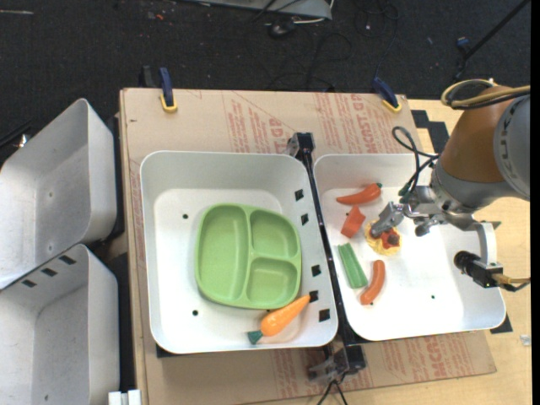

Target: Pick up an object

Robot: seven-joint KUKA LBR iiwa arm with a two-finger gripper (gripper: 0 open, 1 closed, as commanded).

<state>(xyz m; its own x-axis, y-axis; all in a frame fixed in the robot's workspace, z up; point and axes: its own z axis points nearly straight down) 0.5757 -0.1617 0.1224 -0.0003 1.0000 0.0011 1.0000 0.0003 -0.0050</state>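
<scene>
Two white bins sat mid-frame; gripper (390,223), grasp unclear, hovered at a small yellow-red toy (386,241), probably light, rigid, pinchable across its middle

Plate (249,256) and carrot (283,316) in left bin (160,226), carrot in front.

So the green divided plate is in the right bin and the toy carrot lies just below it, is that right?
Not quite. The camera view shows the green divided plate in the left bin, not the right one. The rest holds: the toy carrot lies just below the plate, at that bin's near edge.
</scene>
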